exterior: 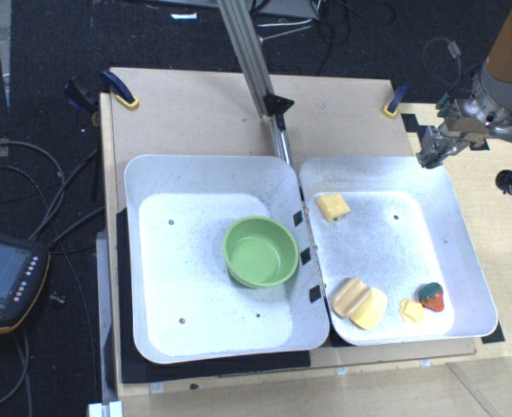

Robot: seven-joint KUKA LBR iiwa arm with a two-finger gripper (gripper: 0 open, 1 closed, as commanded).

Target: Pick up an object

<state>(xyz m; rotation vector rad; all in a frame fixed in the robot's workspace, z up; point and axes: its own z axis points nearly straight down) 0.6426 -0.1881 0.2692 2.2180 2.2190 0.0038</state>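
Two white bins sit side by side on the bench. The left bin (151,233) has a green bowl (261,251) standing upright near its right side. The right bin (464,259) holds the small pieces: a yellow block (332,207) near its upper left corner, a larger pale yellow piece (360,302) against its front left, then a small yellow bit (412,311) touching a red strawberry-like toy (432,297) near the front right. The gripper (431,156) hangs at the right bin's upper right corner, well apart from all of these, and nothing sits between its tips (too dark and small from here to judge how wide it is set).
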